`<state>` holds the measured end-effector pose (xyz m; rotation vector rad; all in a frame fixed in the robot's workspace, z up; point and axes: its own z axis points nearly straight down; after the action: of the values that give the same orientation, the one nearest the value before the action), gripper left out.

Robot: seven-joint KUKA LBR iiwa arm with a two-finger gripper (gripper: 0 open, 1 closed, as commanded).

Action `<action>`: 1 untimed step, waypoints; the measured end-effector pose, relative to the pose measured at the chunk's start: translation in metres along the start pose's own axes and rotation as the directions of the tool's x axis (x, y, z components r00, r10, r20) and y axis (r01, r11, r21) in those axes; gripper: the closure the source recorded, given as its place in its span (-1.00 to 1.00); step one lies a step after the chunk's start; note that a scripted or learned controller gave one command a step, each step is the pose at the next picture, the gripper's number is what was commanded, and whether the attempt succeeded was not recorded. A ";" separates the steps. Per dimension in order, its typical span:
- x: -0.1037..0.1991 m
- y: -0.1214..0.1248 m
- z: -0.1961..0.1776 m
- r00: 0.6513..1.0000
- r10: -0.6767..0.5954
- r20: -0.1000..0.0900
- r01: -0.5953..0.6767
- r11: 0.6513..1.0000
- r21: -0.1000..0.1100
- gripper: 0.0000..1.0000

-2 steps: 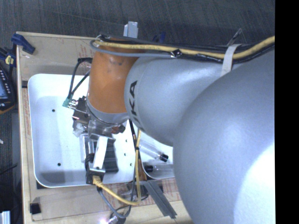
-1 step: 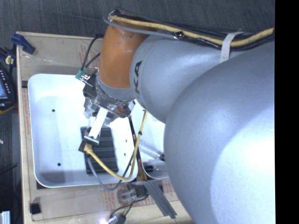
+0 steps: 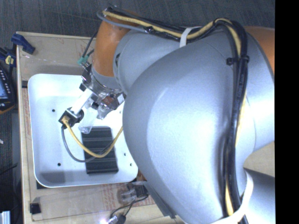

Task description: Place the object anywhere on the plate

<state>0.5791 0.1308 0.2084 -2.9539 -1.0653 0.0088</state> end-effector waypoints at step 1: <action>0.023 0.048 0.069 0.969 0.248 -0.002 -0.248 0.969 -0.002 1.00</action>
<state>0.6267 0.1086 0.1388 -3.0664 -0.6891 0.0058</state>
